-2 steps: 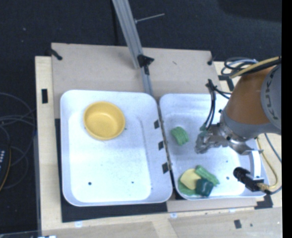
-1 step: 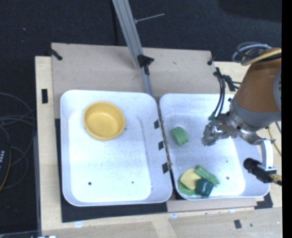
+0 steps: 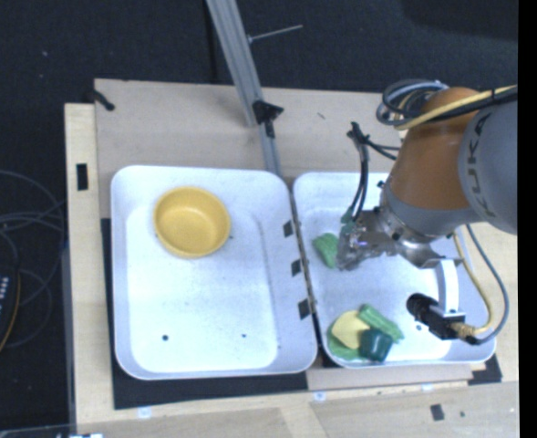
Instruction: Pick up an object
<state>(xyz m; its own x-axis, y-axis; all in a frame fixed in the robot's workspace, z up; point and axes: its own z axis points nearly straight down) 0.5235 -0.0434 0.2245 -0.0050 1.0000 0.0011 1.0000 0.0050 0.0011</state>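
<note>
Green object (image 3: 325, 248) is lying in the right bin (image 3: 323, 194), near its left wall, with the gripper (image 3: 352, 252) hanging low just beside it; whether the jaws are wide or narrow cannot be told. Nothing is being lifted, so the pick appears not yet made. A yellow, green and teal cluster (image 3: 364, 332) is crowding the near edge, while a yellow bowl (image 3: 192, 222) is sitting in the left bin (image 3: 131, 272), amid open floor.
</note>
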